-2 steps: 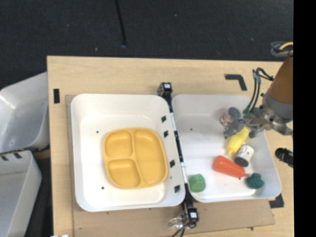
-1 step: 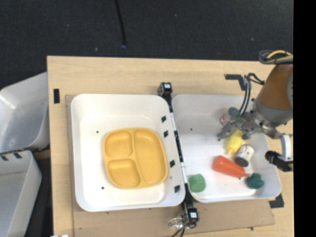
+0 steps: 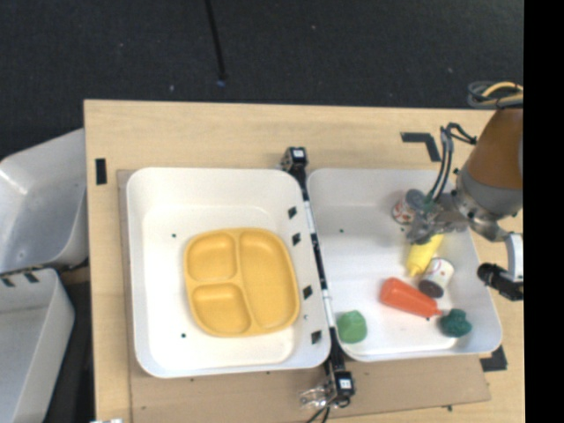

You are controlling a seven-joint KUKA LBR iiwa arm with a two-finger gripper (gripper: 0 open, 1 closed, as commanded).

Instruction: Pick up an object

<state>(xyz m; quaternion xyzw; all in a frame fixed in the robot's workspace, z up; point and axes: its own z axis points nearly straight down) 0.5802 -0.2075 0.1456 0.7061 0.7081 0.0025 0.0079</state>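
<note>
- Dark, speckled flooring surrounds a pale wooden worktop (image 3: 194,135), which carries two shallow white bins side by side.
- Nearest the camera, a small metal clip (image 3: 322,397) sits at the worktop's front edge, just below the seam where the bins meet.
- Left bin (image 3: 150,236) holds a yellow divided plate (image 3: 241,281) with three compartments, lying flat near its middle.
- Right bin (image 3: 352,210) holds the small objects: a green lump (image 3: 352,326) in the near left corner, a dark teal lump (image 3: 456,323) in the near right corner, and an orange carrot-shaped piece (image 3: 409,297) between them, a little farther back.
- Just beyond the carrot lies a small white cup-like piece (image 3: 435,274) on its side, touching or nearly touching a yellow piece (image 3: 422,254).
- Above the yellow piece hangs the gripper (image 3: 426,223), reaching in from the right; whether its fingers are apart or closed, and whether they grip anything, I cannot tell.
- A round whitish object with red marks (image 3: 405,208) lies just left of the gripper.
- Off the worktop's left side stand pale grey containers (image 3: 40,210).
- At the far side, a thin dark cable (image 3: 211,29) runs across the floor.
</note>
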